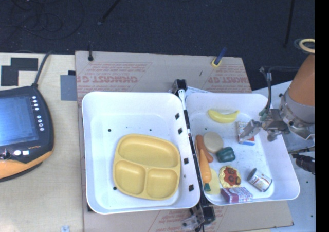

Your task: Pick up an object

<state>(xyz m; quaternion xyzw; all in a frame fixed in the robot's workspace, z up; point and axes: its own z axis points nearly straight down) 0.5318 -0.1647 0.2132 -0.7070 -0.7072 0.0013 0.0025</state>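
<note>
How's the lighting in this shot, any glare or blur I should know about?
Camera view: bright, slightly washed-out light on the white bins; soft shadow under the yellow divided plate; the hand looks a little blurred; the dark floor behind loses detail.

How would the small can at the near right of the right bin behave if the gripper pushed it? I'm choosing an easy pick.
The can lies on its side, so it would probably roll. Its shiny surface looks slippery. The bin wall beside it might stop it.
</note>
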